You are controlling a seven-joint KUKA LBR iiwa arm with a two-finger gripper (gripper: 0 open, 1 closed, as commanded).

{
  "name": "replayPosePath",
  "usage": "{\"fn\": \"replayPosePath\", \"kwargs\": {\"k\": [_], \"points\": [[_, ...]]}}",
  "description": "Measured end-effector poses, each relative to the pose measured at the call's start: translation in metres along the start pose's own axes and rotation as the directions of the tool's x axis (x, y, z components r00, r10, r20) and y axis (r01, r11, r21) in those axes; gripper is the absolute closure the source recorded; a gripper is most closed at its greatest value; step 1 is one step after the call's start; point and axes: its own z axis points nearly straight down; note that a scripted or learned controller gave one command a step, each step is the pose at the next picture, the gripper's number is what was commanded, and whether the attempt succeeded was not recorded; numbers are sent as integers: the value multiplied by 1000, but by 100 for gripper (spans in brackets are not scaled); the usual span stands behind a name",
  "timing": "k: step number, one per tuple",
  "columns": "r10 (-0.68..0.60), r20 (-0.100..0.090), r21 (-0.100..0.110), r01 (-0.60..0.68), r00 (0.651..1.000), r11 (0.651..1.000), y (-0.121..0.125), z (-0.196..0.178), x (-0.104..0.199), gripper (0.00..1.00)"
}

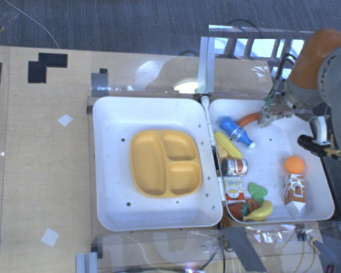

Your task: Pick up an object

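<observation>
A grey arm reaches in over the right bin (312, 212), its tool (271, 115) hanging above the bin's far edge, just beside an orange carrot-like piece (249, 119) and a blue bottle (235, 129); whether the tool is apart or together cannot be told from this slanted view, and nothing is seen clamped in it. Other candidates lie nearer the camera: a corn cob (228, 145), a can (234, 166), an orange ball (294, 164), a small carton (294, 191) and a banana (259, 211). The left bin (111, 209) carries a yellow divided tray (165, 162). A clean pick likely means dropping squarely over one item, clear of its neighbours and the bin wall.
</observation>
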Motion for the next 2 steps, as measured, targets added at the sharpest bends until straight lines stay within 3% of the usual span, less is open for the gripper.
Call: {"fn": "replayPosePath", "kwargs": {"k": [1, 2], "points": [[-2, 0, -1, 2, 1000, 1000, 0, 0, 0, 0], [-27, 2, 0, 27, 1000, 1000, -32, 11, 43, 0]]}}
